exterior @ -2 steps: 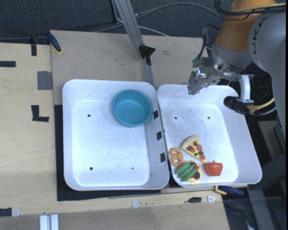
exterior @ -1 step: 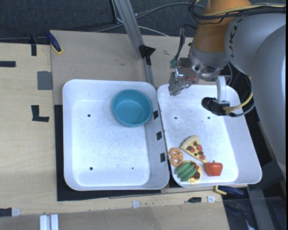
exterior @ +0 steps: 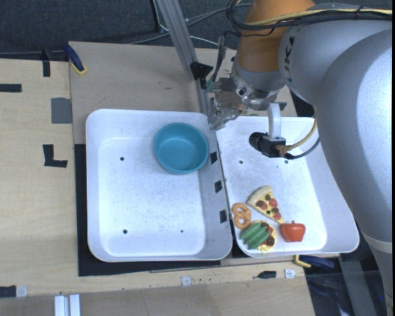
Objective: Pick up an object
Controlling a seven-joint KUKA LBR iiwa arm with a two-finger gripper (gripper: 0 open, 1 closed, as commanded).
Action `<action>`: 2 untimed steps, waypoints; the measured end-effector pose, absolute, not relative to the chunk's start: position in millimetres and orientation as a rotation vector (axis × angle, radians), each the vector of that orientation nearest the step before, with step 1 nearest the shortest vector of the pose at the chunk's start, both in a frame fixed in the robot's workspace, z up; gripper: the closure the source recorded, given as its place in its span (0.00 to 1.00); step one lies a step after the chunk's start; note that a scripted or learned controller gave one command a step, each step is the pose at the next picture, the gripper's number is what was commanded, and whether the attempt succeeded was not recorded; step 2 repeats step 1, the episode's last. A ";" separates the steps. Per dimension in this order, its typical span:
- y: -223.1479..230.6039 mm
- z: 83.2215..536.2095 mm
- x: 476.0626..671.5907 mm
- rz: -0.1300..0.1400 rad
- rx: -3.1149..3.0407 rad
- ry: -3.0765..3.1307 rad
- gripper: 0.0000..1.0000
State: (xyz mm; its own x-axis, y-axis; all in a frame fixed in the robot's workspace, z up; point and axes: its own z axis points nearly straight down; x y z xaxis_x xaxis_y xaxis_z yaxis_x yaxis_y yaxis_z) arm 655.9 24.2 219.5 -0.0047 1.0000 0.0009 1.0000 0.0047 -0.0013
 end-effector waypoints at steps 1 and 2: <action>74.9 211.9 655.3 0.001 -2.215 -2.225 1.00; 74.9 211.9 655.3 0.001 -2.215 -2.225 1.00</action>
